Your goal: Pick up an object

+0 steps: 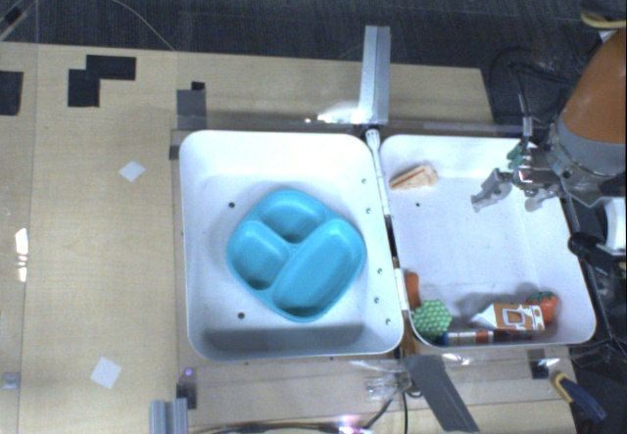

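Observation:
My gripper [511,195] hangs over the upper right part of the right bin [490,251]. Its fingers are spread open with nothing between them. A small tan sandwich-like piece [412,176] lies in that bin's upper left corner, well left of the gripper. Along the bin's front edge lie a green round object [431,318], a red piece [412,285], an orange-and-brown packet [507,317] and a small orange item [549,305]. A blue divided plate [296,254] sits in the middle of the left bin [211,187].
A metal post [376,74] stands behind the divider between the bins. The arm's orange band [600,94] is at the right edge, above the gripper. Cables lie on the dark floor behind the bench.

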Action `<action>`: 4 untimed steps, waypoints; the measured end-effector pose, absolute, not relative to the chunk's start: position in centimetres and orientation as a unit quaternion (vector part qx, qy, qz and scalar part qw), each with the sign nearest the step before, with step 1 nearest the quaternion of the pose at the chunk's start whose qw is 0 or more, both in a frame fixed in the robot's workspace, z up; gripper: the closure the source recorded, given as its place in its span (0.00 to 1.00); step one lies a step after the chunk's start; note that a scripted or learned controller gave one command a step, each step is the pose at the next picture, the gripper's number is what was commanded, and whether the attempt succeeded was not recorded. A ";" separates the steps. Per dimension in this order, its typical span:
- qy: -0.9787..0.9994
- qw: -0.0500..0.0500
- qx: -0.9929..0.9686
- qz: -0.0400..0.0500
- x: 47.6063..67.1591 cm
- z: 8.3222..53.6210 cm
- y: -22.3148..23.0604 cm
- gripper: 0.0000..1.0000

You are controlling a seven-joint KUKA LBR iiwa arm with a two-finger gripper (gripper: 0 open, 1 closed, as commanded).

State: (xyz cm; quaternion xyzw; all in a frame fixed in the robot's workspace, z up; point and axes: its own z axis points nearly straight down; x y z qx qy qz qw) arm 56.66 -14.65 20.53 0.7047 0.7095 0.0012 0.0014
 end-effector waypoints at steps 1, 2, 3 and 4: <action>0.731 0.001 0.683 0.001 51.4 15.5 -12.2 0.00; 0.762 0.006 0.647 0.004 55.3 8.9 -10.1 0.00; 0.801 0.007 0.599 0.004 49.2 9.0 -9.6 0.00; 0.773 0.007 0.634 0.005 49.2 9.0 -13.3 0.00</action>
